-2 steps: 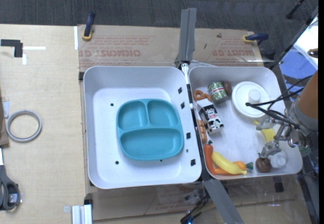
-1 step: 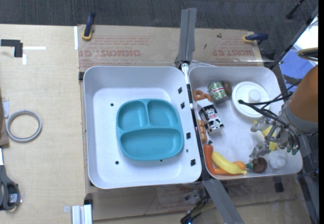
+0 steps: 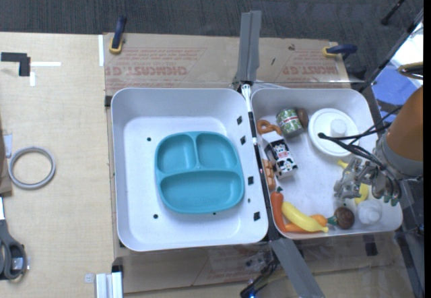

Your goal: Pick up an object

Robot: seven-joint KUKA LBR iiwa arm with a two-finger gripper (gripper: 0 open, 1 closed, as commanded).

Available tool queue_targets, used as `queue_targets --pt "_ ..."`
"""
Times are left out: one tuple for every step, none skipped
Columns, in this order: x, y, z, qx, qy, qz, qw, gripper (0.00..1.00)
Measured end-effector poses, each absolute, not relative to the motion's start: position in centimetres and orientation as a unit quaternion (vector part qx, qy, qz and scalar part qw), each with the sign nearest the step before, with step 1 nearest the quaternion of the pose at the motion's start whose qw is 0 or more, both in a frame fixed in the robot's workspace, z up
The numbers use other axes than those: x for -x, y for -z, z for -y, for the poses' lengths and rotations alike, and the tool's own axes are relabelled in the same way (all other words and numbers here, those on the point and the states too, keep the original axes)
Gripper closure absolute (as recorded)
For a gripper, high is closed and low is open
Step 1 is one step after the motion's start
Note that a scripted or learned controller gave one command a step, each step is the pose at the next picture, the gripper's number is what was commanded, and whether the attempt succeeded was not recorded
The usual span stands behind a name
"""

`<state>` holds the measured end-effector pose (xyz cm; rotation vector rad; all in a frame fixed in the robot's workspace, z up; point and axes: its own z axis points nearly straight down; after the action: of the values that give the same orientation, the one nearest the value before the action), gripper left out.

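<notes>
My gripper (image 3: 349, 187) hangs low over the right part of the right bin (image 3: 306, 91), reaching in from the right. It stands over a yellow object (image 3: 362, 190) that it partly hides. A brown ball (image 3: 345, 217) lies just below it, and a white cup (image 3: 370, 213) sits to its lower right. Farther left in the same bin lie a banana (image 3: 303, 217), an orange carrot (image 3: 279, 212), a black-and-white carton (image 3: 282, 158) and a green can (image 3: 290, 121). A white round plate (image 3: 335, 129) sits at the back right.
The left bin (image 3: 128, 175) holds a teal divided plate (image 3: 199, 172). A grey divider post (image 3: 248, 47) stands between the bins at the back. On the bench to the left lie a roll of tape (image 3: 30, 166) and scissors (image 3: 12, 256). Black cables (image 3: 353, 145) trail across the white plate.
</notes>
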<state>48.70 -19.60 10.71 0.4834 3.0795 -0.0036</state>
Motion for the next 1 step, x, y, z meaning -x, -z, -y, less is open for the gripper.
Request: queue_targets --pt "-47.83 -9.18 22.18 -0.171 0.0001 -0.985 0.001 1.0"
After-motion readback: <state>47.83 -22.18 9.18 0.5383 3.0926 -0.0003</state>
